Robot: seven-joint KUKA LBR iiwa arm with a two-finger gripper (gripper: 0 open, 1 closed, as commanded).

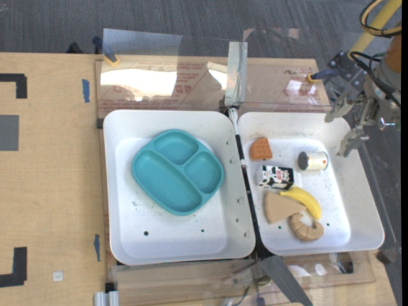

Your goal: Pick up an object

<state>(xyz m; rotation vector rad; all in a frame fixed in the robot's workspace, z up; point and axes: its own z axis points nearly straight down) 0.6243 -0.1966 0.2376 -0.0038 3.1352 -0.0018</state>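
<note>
The right bin (364, 218) holds several small objects. An orange waffle-like piece (260, 148) lies near its far left. A black-and-white patterned item (276, 176) sits beside it, and a small white cylinder with a dark end (313, 162) is further right. Toward the front are a yellow banana (303, 199), a tan wedge (278, 206) and a brown croissant shape (306, 227). My gripper (341, 132) hangs over the bin's far right corner, up and right of the white cylinder. It is open, with nothing between its fingers.
A teal divided plate (178, 171) lies in the left bin (121, 228). Clear plastic walls (236, 75) stand behind both bins. Cables and a yellow hose (376, 18) hang around the arm at the upper right. The cardboard bench (44, 171) stretches to the left.
</note>
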